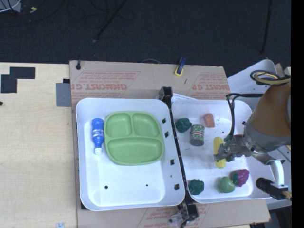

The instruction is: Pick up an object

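Green toy at rim, gripper mid-bin

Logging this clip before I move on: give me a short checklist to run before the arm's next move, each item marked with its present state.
1. Claw over the right bin: ok.
2. Claw at the yellow object: ok.
3. Yellow object seen between the claw's fingers: cannot tell.
4. Small can apart from the claw: ok.
5. Purple object and green object lie close below the claw, could be bumped: not ok.
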